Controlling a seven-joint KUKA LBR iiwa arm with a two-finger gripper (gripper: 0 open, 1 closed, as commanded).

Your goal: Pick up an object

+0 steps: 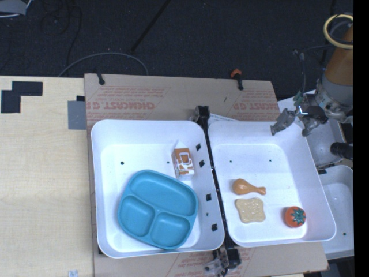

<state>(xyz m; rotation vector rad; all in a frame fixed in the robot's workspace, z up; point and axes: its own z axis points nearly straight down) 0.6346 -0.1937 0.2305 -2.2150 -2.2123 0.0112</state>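
Note:
The right bin [300, 154] holds a toy chicken drumstick [248, 187], a slice of toast [251, 210] and a red tomato [294, 217]. In the left bin [109, 149] lie a blue divided plate [157, 209] and a small orange-and-white carton [183, 162]. My gripper [296, 124] hangs over the right bin's far right corner, well above and behind the food. Its two fingers are spread apart with nothing between them.
A cardboard sheet [173, 100] lies under both bins. The black divider with clips [209, 172] runs between the bins. The arm with its orange band [340, 56] comes in at the upper right. A wooden tabletop [40, 172] is on the left.

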